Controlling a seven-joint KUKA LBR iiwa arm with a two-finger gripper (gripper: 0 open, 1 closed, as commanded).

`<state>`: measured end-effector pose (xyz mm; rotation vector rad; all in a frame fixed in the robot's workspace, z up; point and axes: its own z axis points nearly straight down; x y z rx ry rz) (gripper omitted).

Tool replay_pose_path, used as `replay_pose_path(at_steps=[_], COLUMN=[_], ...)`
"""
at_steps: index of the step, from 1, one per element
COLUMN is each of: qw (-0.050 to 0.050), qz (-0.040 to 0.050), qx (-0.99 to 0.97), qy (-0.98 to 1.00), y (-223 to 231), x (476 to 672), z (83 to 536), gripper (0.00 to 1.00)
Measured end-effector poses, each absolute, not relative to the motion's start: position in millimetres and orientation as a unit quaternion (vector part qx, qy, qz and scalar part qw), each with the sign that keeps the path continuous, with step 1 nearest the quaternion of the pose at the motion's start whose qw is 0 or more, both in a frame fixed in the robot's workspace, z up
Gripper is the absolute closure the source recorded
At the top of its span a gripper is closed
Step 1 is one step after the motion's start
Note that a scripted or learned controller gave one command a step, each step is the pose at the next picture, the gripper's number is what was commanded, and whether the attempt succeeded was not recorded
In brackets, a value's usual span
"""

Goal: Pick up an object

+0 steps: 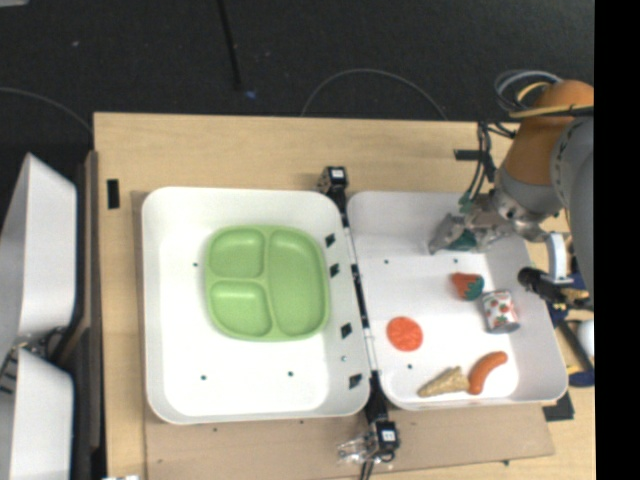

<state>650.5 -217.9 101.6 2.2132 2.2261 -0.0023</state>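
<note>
Toys for picking lie in the right shallow white bin (pixel 400 218). Going left to right: the left white bin (pixel 170 368) holds a pale green plastic divided plate (pixel 267 282). In the right bin sit a flat round red-orange disc (pixel 404 334), a tan cone-shaped piece (pixel 443 382) just beside an orange sausage-shaped toy (pixel 487 369), a red and green strawberry-like toy (pixel 467 286), and a small silver can (pixel 500 310). My gripper (pixel 452 236) hovers over the bin's far right part, fingers spread apart, holding nothing.

one fixed camera, overhead at a slant, both bins (pixel 150 298) framed, arm (pixel 545 168) entering right
</note>
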Motion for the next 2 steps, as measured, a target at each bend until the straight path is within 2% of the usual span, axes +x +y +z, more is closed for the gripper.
replay_pose_path(at_steps=[1,2], qw=[0.003,0.004], qz=[-0.0010,0.0018], qx=[0.704,0.705], qy=[0.710,0.710], y=[-219,-223], x=[651.2,656.1], z=[114,179], gripper=[1.00,1.00])
